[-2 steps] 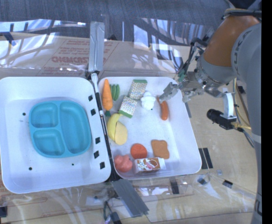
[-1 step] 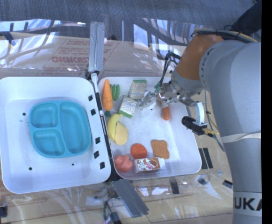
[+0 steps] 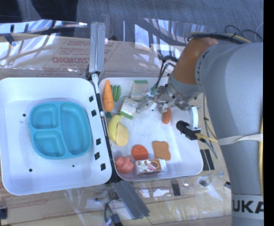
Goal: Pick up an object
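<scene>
On the left, the white bin (image 3: 5,140) holds a blue divided plate (image 3: 60,128), lying flat and well apart from the action. Next to it, the right bin (image 3: 193,161) carries the clutter: a carrot (image 3: 108,96) along its left wall, long axis running up and down the view, tip toward the far edge; a banana (image 3: 114,127) and a yellow wedge (image 3: 122,134) just below it; two patterned blocks (image 3: 129,107) near the top; a tomato (image 3: 139,151), a toast slice (image 3: 161,150) and a small packet (image 3: 150,165) toward the near rim.

Further right, the gripper (image 3: 161,103) hangs low over the bin's upper right part; whether it is wide or narrow I cannot tell from here. Just beside it lies a small orange sausage-shaped piece (image 3: 166,117), long axis roughly up and down the view, which end leads is unclear. That looks like the likeliest target. To take it cleanly, I would close across its short width, centred, keeping clear of the neighbouring blocks.
</scene>
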`<state>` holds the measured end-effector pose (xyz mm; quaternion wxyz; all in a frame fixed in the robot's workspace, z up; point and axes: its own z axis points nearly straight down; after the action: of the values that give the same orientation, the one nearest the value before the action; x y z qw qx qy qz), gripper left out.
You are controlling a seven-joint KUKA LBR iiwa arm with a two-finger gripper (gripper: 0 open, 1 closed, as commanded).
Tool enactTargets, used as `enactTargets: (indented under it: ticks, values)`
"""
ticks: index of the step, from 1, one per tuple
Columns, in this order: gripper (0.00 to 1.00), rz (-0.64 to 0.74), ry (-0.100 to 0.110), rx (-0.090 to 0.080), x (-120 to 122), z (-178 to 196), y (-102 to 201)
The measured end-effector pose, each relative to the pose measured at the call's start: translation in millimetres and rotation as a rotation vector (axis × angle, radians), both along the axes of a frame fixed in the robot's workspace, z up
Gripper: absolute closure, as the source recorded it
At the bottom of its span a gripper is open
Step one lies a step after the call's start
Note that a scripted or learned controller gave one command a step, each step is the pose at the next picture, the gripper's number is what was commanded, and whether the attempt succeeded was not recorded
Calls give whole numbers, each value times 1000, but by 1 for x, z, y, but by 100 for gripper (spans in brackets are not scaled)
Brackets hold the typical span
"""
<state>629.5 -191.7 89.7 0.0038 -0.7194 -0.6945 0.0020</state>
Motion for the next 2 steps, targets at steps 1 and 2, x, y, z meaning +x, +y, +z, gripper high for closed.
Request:
enactTargets:
  ticks: [1, 2]
  values:
    - [0, 130, 2, 6, 14, 0, -8]
    - [0, 170, -5, 7, -9, 1, -11]
